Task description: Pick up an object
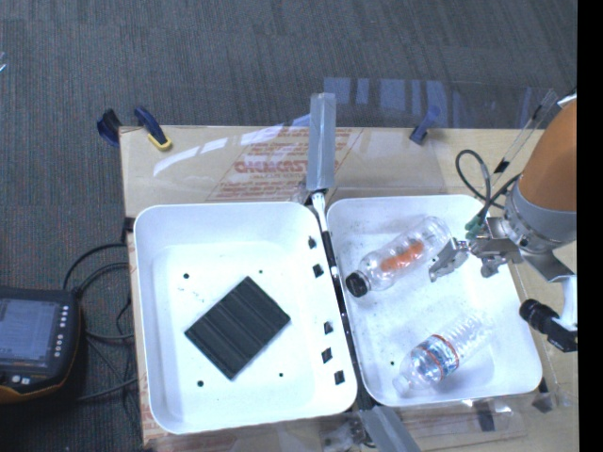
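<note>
The clear bottle with the orange inside lies on its side in the upper part of the right bin, black cap toward the divider. My pincer sits just beside its base, spread apart and holding nothing, likely lined up to close across the body. A second water bottle lies nearer the front. The left bin holds a dark ribbed slab. Grey carpet surrounds the bench.

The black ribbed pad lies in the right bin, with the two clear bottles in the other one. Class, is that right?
No. The camera view shows the black ribbed pad in the left bin; the two clear bottles lie in the right bin.
</note>
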Controlling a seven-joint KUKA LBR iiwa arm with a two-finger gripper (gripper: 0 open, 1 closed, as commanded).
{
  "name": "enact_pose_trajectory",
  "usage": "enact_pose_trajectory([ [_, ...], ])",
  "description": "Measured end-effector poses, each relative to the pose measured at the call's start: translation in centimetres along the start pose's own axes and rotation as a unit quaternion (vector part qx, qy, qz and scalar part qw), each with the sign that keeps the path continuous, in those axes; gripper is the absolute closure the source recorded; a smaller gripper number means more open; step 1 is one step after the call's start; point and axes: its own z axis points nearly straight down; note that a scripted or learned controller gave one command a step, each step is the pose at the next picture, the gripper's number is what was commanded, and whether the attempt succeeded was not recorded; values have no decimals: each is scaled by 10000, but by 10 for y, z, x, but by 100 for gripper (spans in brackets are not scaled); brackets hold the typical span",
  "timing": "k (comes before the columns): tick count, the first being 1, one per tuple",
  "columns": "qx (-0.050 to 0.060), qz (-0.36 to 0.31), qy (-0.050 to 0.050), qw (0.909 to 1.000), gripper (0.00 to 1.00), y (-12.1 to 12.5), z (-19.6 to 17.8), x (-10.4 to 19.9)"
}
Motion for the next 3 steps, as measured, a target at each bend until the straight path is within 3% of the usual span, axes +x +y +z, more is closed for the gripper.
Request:
enact_pose_trajectory([
  [1, 6, 1701, 7, 9854, 0, -25, 80, 2],
  [2, 2, 878, 3, 9961, 0, -31, 125, 36],
  [3, -10, 257, -2, 9997, 0, 31, 103, 57],
])
